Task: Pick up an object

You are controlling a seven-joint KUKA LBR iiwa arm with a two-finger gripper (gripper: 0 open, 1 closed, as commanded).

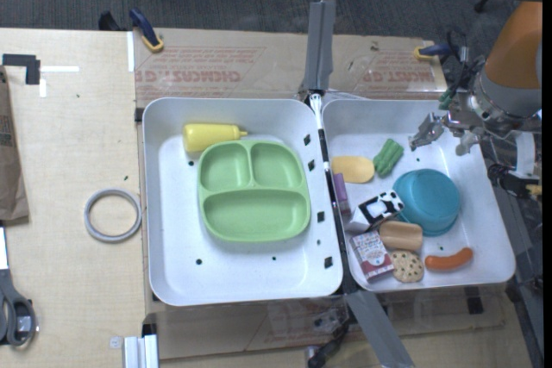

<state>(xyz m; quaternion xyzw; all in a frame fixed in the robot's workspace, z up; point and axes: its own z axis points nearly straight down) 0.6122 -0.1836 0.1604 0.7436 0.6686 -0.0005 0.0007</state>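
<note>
Arm: grey body, orange band above the wrist, reaching in from the right over the far right corner of the right bin.
Tool: metal, two thin fingers spread apart, nothing between them; hanging above bare white bin floor near the back wall.
Right bin: shallow, white, smooth plastic, crowded with toy food.
Green pods: ridged, elongated, lying at a slant just left of the tool.
Yellow piece: smooth, rounded, beside the green pods, close to the divider wall.
Blue bowl: round, glossy teal, upside down, mid-bin, below the tool.
Black-and-white piece: small, patchy, touching the bowl's left edge.
Bread roll: tan, oblong, just under the bowl.
Cookie: round, speckled, at the front.
Small box: reddish, printed, flat-sided, touching the cookie.
Sausage: orange-red, curved, near the front right corner.
Left bin: white, same shallow form.
Green plate: matte, rounded-square, three compartments, centred.
Yellow bottle: smooth, lying on its side behind the plate.
Surface: pale wood grain; grey ring lying flat left of the bins.
</note>
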